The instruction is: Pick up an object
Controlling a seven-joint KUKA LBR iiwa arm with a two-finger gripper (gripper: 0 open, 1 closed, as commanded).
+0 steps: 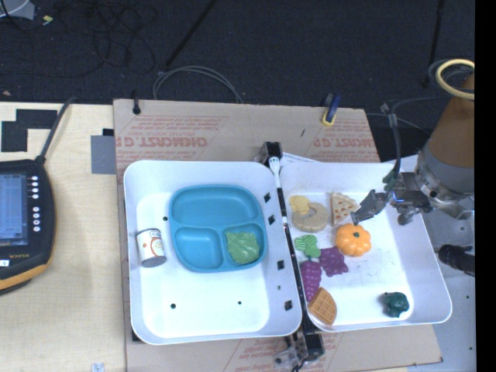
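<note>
Camera view: the hand [374, 204] hangs low over the right bin [422, 273], near its far right part, on the grey arm [453, 161] reaching in from the right. Whether its fingers are apart or together cannot be told. Nothing shows between them. Just below and left of the hand sits a toy pumpkin [353, 240]; a cracker wedge [342, 206] lies just left of the hand, beside a bagel [311, 215]. Purple grapes [324, 265], a waffle piece [322, 306] and a dark green toy [395, 304] lie nearer the front. The left bin [155, 301] holds a blue divided plate [208, 227] with a lettuce leaf [243, 246] and a small can [151, 247].
</note>
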